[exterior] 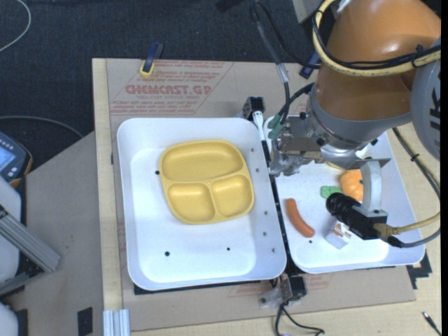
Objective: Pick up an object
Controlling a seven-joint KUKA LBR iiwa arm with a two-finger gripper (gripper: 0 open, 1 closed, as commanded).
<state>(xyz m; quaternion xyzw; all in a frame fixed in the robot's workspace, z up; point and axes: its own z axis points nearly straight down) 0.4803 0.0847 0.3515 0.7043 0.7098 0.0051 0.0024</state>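
You see even, bright overhead light. The white bins (pixel 140 208) run near overexposed, with mild glare on the arm's orange band (pixel 378 33). Shadows are soft. Focus is slightly soft throughout; dark floor corners lose detail.

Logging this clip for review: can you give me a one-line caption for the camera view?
KUKA arm lowers its claw at the right bin's left edge; orange sausage toy nearby, yellow divided tray in left bin.

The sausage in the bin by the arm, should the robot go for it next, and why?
Probably yes: slide the end effector a little toward the sausage and lower it. The sausage lies bare on the right bin's floor, apart from the orange toy, while the end effector hangs near the bin's left wall.
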